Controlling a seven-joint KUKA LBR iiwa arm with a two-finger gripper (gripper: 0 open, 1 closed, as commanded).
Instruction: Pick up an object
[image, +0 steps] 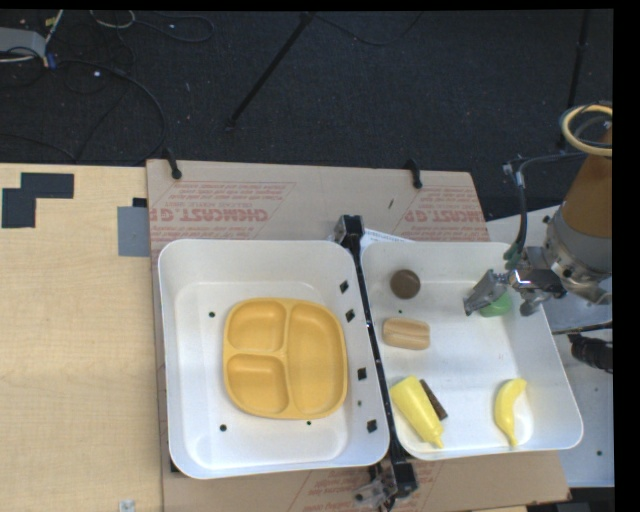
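My gripper hangs over the far right part of the right bin, reaching in from the right. A small green object shows right at the gripper's tip, partly covered by it. Whether it is gripped or lying on the bin floor is unclear. In the same bin lie a brown ball, a tan block, a yellow bottle-like object with a dark piece beside it, and a yellow banana.
The left bin holds a yellow divided plate. A black divider runs between the two bins. Cardboard lies under the bins and a wooden table surface lies to the left.
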